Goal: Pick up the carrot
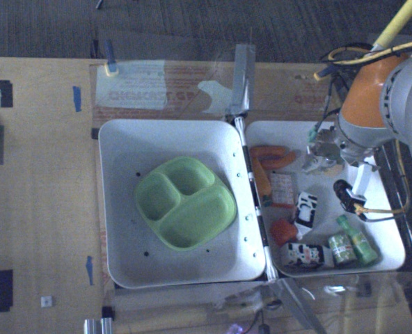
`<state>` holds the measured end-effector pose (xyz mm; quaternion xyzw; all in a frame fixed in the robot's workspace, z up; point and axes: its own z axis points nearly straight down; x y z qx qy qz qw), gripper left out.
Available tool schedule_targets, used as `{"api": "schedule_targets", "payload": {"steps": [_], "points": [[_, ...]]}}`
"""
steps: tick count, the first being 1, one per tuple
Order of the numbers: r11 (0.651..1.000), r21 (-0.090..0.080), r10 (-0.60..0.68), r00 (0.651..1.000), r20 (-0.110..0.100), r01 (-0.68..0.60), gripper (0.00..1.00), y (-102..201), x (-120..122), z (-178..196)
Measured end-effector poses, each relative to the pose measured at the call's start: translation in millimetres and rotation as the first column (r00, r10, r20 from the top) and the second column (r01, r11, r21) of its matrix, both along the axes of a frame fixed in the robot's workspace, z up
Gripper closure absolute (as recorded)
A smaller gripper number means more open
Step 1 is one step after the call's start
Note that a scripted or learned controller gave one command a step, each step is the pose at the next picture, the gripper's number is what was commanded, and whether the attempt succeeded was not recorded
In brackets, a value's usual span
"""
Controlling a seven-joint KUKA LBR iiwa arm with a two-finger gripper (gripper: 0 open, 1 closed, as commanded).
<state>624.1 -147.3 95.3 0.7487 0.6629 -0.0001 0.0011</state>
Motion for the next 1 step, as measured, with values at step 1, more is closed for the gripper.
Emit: {"api": "schedule_targets", "payload": {"steps": [1], "points": [[0.95,0.0,-0.312,0.95,-0.004,0.312,1.0,28.6,8.8,106.9]]}}
